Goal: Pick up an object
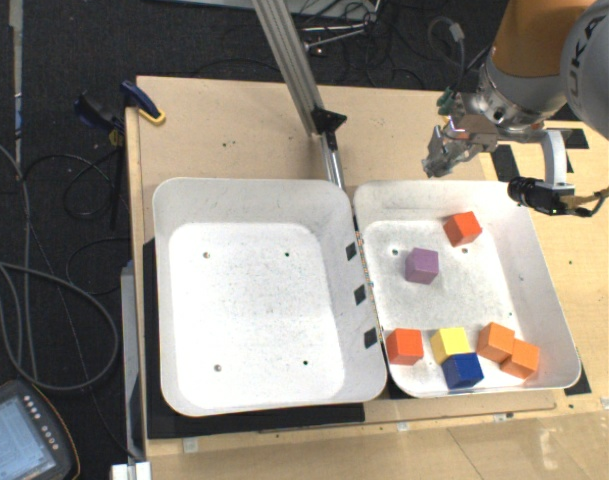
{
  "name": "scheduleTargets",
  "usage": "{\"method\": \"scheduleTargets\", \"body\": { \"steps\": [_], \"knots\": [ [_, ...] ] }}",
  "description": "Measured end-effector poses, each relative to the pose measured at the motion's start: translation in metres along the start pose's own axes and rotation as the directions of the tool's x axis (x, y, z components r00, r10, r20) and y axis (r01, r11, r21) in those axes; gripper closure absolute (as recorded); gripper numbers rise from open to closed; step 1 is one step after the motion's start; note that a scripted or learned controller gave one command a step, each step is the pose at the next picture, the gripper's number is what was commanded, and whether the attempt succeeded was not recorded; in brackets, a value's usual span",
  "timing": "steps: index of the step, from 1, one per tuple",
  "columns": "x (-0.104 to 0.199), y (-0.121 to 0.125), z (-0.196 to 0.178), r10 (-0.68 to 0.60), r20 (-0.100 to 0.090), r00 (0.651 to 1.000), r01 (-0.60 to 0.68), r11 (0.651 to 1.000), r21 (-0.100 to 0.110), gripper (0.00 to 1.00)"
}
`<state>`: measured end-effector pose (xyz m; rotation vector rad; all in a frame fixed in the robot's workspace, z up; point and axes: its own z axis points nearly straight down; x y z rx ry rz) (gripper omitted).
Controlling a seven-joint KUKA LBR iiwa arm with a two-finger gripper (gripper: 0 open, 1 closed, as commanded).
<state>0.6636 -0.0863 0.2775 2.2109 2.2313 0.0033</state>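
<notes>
The right bin (pixel 540 268) holds several small blocks. An orange block (pixel 462 228) lies near its far side and a purple block (pixel 421 265) sits a little left of centre. Along the near wall are an orange block (pixel 405 345), a yellow block (pixel 449 343), a blue block (pixel 463 370) and two more orange blocks (pixel 510 349) side by side. My gripper (pixel 446 156) hangs above the far rim of the right bin, behind the blocks and apart from all of them. Nothing shows between its fingers.
The left bin (pixel 174 268) lies beside the right one, with black clips (pixel 362 293) along the shared wall. A slanted metal pole (pixel 289 48) rises from behind the bins. Blue and yellow clamps (pixel 134 103) sit at the bench's far left corner.
</notes>
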Motion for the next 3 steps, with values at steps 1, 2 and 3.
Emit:
{"method": "scheduleTargets", "body": {
  "steps": [1,2,3],
  "knots": [
    [0.056,0.008,0.002,0.001,0.000,1.000,-0.001,1.000,0.000,1.00],
    [0.108,0.016,0.008,0.001,0.001,1.000,-0.001,1.000,0.000,1.00],
    [0.165,0.015,0.037,0.001,0.000,1.000,-0.001,1.000,0.005,1.00]
  ]
}}
